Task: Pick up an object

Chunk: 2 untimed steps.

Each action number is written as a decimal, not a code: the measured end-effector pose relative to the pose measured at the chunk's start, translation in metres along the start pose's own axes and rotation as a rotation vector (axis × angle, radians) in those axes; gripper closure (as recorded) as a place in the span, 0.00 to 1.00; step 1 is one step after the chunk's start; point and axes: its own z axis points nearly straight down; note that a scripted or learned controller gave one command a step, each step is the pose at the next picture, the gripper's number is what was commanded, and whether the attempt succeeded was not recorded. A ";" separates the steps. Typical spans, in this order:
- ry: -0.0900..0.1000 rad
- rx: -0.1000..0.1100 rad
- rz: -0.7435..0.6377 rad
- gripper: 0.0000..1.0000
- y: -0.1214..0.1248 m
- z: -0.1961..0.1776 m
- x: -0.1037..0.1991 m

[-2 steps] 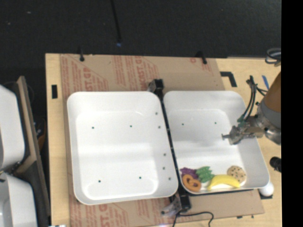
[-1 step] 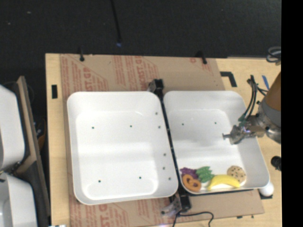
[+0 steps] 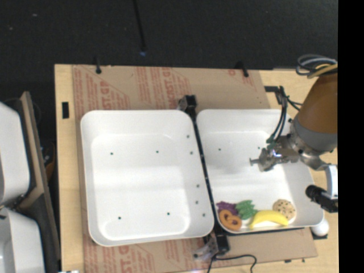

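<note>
My gripper (image 3: pixel 263 162) hangs over the middle of the right bin (image 3: pixel 239 127), at the end of the grey arm with its orange band (image 3: pixel 319 104). Along the bin's near wall lie several toy foods: a purple grape bunch (image 3: pixel 225 207), an orange doughnut-like piece (image 3: pixel 230 220), a green leafy piece (image 3: pixel 246 209), a yellow banana (image 3: pixel 267 219) and a tan cookie (image 3: pixel 284 209). The gripper is well above and behind these items, touching none of them. Nothing shows between its fingers.
The left bin (image 3: pixel 136 175) sits beside the right one, a black clip (image 3: pixel 187 102) at their far junction. Both rest on a cardboard sheet (image 3: pixel 136 87) over the wooden bench. White containers (image 3: pixel 11 152) stand at the far left.
</note>
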 end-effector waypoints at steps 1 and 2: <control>0.000 -0.001 0.000 1.00 0.015 -0.016 0.047; 0.000 0.001 0.000 1.00 0.030 -0.013 0.088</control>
